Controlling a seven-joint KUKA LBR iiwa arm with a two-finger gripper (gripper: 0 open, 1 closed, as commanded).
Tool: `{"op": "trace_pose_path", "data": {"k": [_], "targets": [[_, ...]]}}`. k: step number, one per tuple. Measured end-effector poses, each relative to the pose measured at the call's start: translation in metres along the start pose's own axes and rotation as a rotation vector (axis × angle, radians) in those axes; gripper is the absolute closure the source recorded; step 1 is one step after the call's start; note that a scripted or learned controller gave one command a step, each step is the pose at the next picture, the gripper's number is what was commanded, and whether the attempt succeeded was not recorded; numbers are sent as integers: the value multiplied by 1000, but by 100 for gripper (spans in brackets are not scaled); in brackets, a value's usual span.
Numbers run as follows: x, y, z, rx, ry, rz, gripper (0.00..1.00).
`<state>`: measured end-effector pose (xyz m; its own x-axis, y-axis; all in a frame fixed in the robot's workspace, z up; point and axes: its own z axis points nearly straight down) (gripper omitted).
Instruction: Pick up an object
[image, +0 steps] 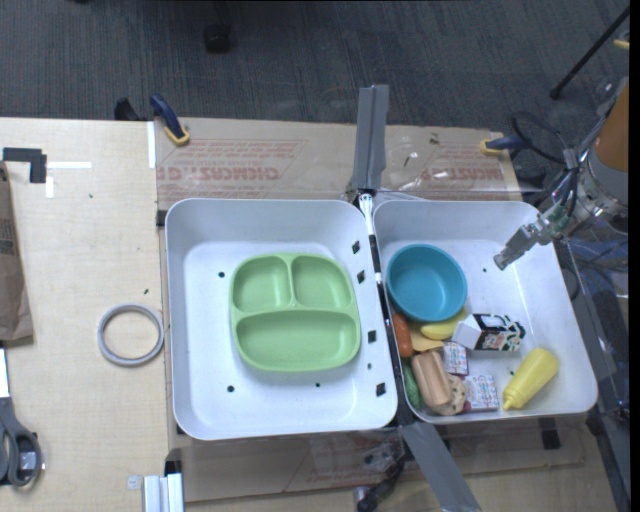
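Gripper (512, 250): sits over the upper right part of the right white plastic bin (545, 290), near its right wall, hanging from the grey arm (585, 200) that enters from the right edge. Finger state: cannot tell from this view. Nothing is visibly pinched there.

Objects in the right bin, placed relative to the gripper:
- Round blue plastic bowl (427, 282), left of the gripper and slightly nearer the camera, upright, open side up. Apart from the gripper.
- Small black-and-white carton (491, 334), below the gripper in the view, lying on the bin floor.
- Yellow plastic squeeze bottle (529, 378), further below and a little right, lying tilted near the bin's front right corner.
- Yellow banana-shaped toy (439, 329), below-left of the gripper, just under the bowl's rim.
- Orange carrot-like piece (402, 335), further left still, beside the divider between the bins.
- Tan bread-like roll (432, 380), well below-left, near the front wall.
- Small pink-and-white packets (481, 392), just right of the roll; print too small to read.

Left white plastic bin (190, 300), well left of the gripper: holds a light green three-compartment plastic plate (295, 311), flat, roughly centred.

Bench, far left of the gripper: a grey ring (131, 334) lies on the pale wooden surface (80, 250).
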<state>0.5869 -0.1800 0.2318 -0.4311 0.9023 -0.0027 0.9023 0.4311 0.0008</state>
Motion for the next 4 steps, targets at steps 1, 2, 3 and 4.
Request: {"op": "trace_pose_path", "data": {"k": [1,2,3,4], "targets": [[31,64,122,2,3,16,0],[62,51,140,1,1,-53,0],[56,38,141,3,3,166,0],[48,37,128,-4,-13,170,100]]}}
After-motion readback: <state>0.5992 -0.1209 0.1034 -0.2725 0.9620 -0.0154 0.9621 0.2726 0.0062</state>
